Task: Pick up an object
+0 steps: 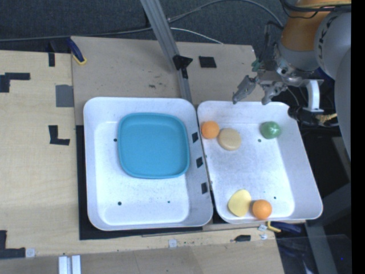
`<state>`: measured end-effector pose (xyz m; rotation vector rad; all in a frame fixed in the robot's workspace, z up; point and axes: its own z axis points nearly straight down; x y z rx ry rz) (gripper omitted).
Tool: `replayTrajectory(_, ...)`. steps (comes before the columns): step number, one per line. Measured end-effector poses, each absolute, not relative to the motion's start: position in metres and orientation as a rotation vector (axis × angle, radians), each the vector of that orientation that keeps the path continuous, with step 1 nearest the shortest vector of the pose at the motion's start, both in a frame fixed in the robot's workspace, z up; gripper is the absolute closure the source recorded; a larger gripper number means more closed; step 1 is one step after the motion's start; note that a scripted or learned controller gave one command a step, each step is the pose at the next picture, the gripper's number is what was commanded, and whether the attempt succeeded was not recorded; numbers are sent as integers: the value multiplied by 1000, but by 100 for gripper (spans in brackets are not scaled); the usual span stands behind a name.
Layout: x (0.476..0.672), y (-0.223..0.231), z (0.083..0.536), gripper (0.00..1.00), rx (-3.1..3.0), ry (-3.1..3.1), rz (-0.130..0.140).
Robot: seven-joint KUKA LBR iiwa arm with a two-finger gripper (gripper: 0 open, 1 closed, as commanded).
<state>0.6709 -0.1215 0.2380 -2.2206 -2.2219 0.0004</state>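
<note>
1. My arm reaches in from the right, orange band uppermost, wrist bent down over the far edge of the right bin.
2. My jaws hang apart above that far rim, clamped on nothing.
3. Objects in the right bin: an orange ball in the far left corner, touching a tan disc; a green piece near the far right corner; a yellow piece and second orange ball touching at the near edge.
4. A blue plate lies in the left bin.
5. My upper arm is cut off at the frame's top right.
</note>
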Motion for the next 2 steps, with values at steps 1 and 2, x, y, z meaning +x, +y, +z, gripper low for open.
replayTrajectory(1, 669, -122, 174, 0, -2218, -2219, 6)
replayTrajectory(2, 671, -112, 122, 0, -2218, -2220, 5)
